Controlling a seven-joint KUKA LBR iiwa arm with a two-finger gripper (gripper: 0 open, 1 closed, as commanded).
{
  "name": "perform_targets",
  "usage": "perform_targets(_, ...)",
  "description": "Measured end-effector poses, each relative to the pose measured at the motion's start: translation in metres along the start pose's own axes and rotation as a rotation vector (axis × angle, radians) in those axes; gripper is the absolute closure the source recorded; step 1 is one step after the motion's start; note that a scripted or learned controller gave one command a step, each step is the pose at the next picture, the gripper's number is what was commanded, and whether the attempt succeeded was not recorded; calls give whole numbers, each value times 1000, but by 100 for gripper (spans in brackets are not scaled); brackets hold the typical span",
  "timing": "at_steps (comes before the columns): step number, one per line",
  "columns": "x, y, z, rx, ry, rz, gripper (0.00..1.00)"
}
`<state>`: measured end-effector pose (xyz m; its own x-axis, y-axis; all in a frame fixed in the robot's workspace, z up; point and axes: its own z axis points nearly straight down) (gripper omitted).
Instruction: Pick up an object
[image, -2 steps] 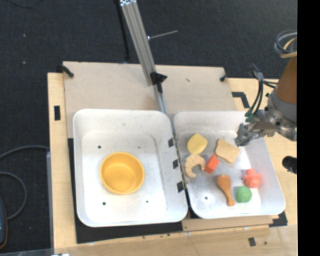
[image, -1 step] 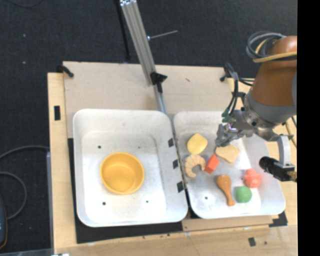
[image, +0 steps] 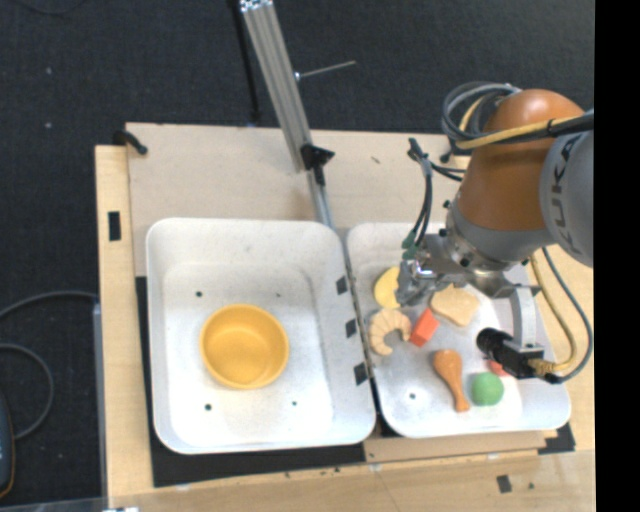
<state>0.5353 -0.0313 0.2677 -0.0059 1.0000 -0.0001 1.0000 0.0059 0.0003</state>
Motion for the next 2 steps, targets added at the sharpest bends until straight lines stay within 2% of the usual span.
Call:
perform_targets(1, 49, -12, -2, -1, 2, -2, 100)
perform_targets(2, 96, -14, 16, 2, 0, 0, 100)
